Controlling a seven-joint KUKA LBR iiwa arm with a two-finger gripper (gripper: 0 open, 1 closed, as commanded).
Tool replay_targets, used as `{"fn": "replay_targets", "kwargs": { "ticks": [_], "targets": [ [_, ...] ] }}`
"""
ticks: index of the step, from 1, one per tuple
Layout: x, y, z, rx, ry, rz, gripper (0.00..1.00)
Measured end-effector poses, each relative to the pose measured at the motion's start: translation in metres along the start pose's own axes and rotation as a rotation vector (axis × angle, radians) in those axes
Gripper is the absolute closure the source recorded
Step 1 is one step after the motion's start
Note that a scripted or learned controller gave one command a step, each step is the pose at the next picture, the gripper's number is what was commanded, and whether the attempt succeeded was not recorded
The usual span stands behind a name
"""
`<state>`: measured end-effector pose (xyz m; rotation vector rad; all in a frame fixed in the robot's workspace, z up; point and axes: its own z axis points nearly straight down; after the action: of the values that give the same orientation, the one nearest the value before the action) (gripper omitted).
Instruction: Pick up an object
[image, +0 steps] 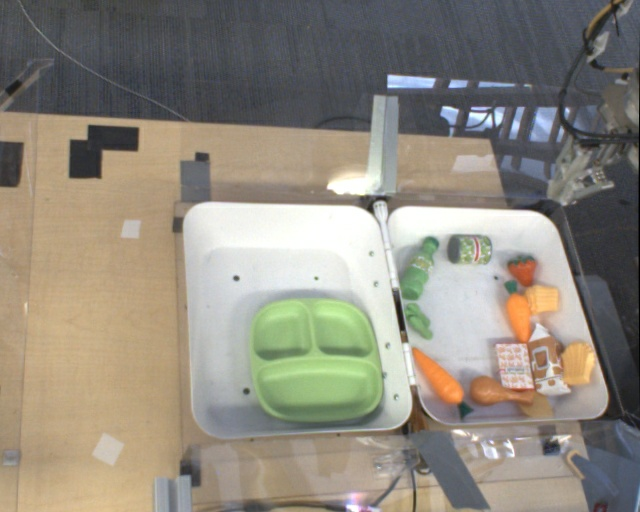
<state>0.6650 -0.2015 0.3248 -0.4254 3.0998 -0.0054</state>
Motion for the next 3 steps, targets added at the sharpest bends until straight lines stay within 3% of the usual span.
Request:
{"fn": "replay_targets", "kwargs": {
  "ticks": [3],
  "targets": [
    [-0.008, 0.002, -0.046, 0.014, -0.040, -0.003, 1.00]
  ]
}}
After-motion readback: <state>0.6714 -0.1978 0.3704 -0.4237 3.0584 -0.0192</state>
